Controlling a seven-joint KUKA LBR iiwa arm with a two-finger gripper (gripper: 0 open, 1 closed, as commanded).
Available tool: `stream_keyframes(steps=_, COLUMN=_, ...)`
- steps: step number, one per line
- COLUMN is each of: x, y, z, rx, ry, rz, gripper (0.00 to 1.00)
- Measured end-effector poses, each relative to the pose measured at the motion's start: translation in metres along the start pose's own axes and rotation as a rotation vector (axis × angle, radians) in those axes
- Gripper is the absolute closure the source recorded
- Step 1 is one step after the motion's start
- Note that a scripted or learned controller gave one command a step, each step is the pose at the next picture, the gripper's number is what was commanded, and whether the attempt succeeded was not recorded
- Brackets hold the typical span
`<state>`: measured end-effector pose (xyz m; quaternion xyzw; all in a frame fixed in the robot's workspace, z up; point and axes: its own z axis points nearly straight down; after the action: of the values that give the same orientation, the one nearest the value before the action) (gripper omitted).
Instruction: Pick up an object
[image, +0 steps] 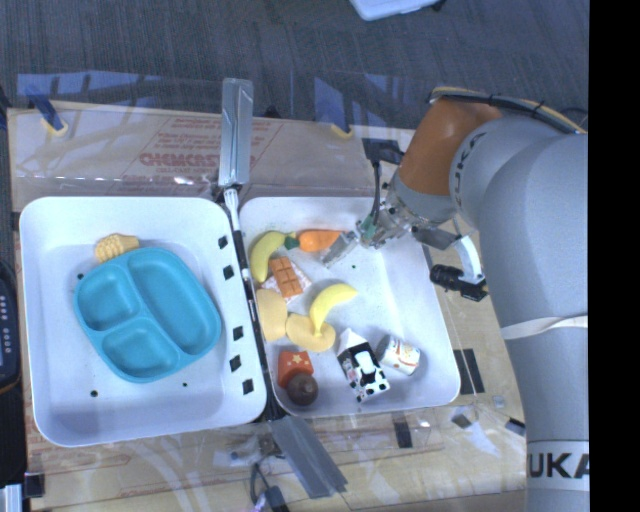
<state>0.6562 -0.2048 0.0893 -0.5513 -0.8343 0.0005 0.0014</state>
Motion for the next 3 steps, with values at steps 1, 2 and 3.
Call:
stream_keyframes(steps=1, x=0.016, y=0.006, z=0.001, rx=0.003, ry=0.004, rz=-0.216, gripper=0.0)
stream_keyframes(steps=2, x=-0.004, y=0.0, z=-0.001, rx=-0.001, ry=-0.001, rz=-0.401, gripper=0.0)
stream_keyframes(steps=3, x=0.0, y=-0.015, z=0.0, rx=0.002, ry=0.002, rz=0.091, gripper=0.0)
